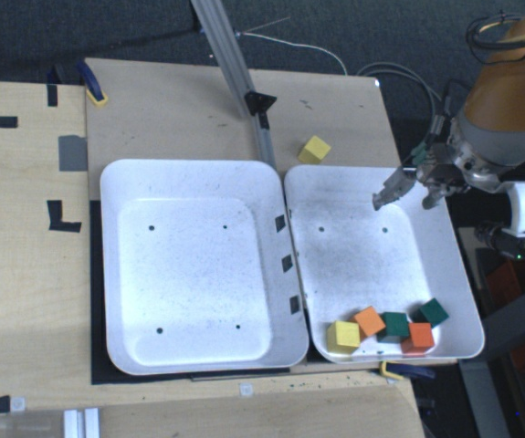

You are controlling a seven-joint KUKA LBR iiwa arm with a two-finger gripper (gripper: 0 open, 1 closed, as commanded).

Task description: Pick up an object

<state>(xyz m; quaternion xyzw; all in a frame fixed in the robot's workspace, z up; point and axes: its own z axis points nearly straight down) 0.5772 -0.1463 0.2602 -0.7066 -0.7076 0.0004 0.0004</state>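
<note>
Gripper (408,193), fingers spread and holding nothing, above the right bin's (445,245) far edge; coloured blocks (385,327), small cubes, clustered at its near rim

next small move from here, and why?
Probably travel toward the near end of the right bin: the gripper hangs open over its far right edge, while the blocks, such as the orange block, sit clustered in the near corner.

No legible text, label, brand, number or sign appears anywhere: none on the surface (25,190), none on either white bin (116,181), none on the coloured blocks (385,327) at five o'clock.
</note>
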